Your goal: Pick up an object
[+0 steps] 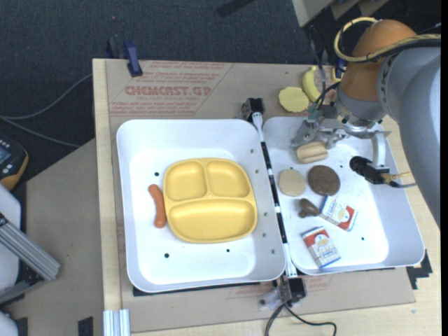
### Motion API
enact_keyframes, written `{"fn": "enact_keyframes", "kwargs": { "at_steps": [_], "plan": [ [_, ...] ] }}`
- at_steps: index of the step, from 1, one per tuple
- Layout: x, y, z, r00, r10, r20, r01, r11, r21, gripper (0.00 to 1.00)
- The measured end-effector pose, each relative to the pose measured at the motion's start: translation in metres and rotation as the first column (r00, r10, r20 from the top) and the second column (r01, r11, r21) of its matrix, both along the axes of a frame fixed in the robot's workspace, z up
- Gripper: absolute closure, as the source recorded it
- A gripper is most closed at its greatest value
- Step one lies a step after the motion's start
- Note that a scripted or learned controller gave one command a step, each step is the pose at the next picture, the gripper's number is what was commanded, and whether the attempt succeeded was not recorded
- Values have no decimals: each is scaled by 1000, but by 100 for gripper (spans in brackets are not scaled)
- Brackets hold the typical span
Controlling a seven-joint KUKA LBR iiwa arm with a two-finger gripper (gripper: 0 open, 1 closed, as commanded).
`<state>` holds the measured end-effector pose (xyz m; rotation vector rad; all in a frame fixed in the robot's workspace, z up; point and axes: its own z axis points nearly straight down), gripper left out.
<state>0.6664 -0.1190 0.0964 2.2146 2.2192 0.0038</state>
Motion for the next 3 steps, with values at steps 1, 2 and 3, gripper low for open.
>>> {"fn": "enact_keyframes", "kwargs": {
  "at_steps": [1, 2, 3],
  "plan": [
    [-56, 97, 94, 1000, 7, -4, -7, 1000, 8, 100],
    [-30, 36, 89, 1000, -6, -2, 6, 1000, -1, 100],
    [-31, 39, 89, 1000, -2, -4, 2, 1000, 1, 0]
  ]
}}
